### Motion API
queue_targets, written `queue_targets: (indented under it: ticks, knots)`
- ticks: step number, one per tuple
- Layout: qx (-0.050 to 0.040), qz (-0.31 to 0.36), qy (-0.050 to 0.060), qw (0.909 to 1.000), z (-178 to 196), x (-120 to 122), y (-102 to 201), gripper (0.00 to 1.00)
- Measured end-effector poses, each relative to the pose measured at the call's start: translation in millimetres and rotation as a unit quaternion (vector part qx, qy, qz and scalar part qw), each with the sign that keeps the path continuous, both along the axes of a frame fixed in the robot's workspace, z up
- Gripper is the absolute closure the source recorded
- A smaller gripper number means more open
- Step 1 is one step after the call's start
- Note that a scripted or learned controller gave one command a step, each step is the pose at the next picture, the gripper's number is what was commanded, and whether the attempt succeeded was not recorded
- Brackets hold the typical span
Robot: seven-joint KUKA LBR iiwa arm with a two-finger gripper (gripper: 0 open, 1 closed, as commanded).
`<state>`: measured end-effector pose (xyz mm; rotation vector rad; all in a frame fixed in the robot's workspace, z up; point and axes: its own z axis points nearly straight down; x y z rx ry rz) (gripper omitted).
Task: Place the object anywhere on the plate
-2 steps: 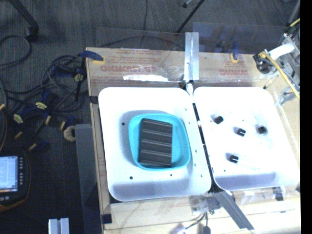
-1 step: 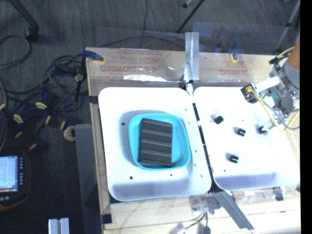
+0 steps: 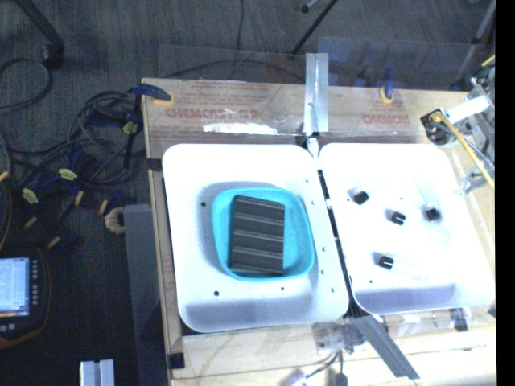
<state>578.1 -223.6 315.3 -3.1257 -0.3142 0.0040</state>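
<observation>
Two shallow white plastic bins sit side by side on the wooden table point(image 3: 241, 107). The left white bin point(image 3: 185, 296) and the right white bin point(image 3: 410, 292) touch along the middle. Four small black knobs point(image 3: 397, 217) lie apart from each other on the floor of the right bin. A shiny metal bar point(image 3: 316, 95) stands at the back, between the bins. Red letters point(image 3: 211, 108) run along the back of the table. On the dark floor point(image 3: 121, 22) to the left lies a tangle of black cables point(image 3: 88, 123) with blue and yellow clips. A small lit screen point(image 3: 14, 284) shows at the left edge.
</observation>
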Motion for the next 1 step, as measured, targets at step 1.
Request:
queue_targets:
  ticks: [1]
  knots:
    - [-0.0008, 0.0, 0.0, 1.0, 118.9, 33.0, 0.0, 0.0]
